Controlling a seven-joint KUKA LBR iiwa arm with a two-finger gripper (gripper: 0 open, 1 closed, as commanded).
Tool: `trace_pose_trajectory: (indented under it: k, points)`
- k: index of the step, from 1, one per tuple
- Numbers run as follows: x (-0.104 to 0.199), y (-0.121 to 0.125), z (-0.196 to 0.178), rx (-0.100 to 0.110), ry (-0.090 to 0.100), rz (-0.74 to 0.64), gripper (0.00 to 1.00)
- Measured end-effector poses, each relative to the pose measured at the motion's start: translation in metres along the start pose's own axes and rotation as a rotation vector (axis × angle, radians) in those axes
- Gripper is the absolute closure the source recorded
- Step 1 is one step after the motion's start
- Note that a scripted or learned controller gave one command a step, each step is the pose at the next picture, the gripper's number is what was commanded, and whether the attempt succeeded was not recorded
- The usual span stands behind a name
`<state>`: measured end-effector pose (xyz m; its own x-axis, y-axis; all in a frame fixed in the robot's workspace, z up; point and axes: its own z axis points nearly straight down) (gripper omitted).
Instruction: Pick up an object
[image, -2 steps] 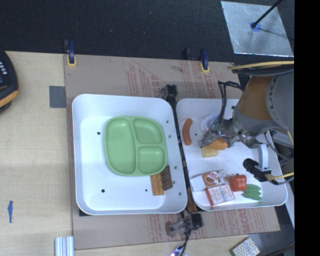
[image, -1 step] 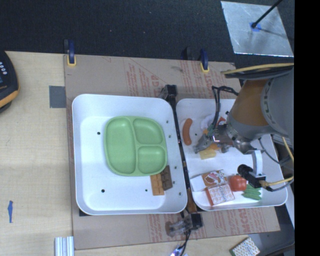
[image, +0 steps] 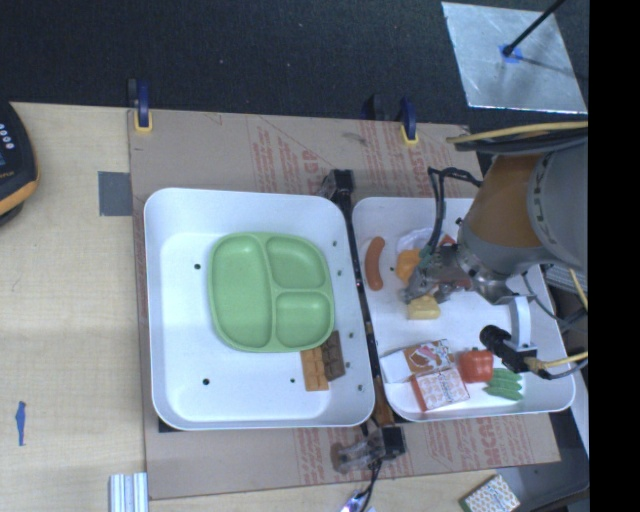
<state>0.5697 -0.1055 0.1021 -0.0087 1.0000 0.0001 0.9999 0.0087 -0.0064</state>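
In the right bin (image: 560, 400), toward the centre right of the frame, I am holding my gripper (image: 432, 278) low over a cluster of small items. Whether it is spread or pressed together I cannot tell; the wrist and clutter are masking it.

The pale yellow block (image: 424, 309) is lying just below and beside the tool, seemingly touching it or nearly so. An orange piece (image: 407, 264) is sitting just to the upper left, and a sausage (image: 374, 262) is lying further left near the bin wall.

In my judgement, the step calls for settling on one item, the yellow block being closest, centring over it and closing squarely, so the neighbouring orange piece is not being nudged or caught alongside.
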Motion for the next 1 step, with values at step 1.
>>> trace_pose_trajectory:
  k: [1]
  points:
    - [0.0827,0.0075,-0.0950,-0.011,0.002,-0.002,1.00]
